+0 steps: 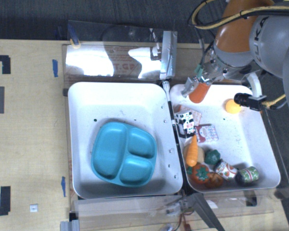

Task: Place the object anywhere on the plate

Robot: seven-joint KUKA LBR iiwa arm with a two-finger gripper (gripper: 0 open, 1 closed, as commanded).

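A blue plate (124,153) with three compartments lies in the left bin (82,105). My gripper (197,84) hangs over the far left corner of the right bin (260,143). It is shut on an orange-red, stubby object (198,94), whose lower end sticks out below the fingers. The object is lifted off the bin floor, well to the right of the plate and beyond the divider between the bins.
Several items lie in the right bin: a yellow ball (232,106), a black-and-white block (185,121), a red-and-white packet (207,132), an orange carrot (192,152), a green piece (213,157), a red vegetable (202,175) and a small can (248,175). A clear panel (115,61) stands behind the left bin.
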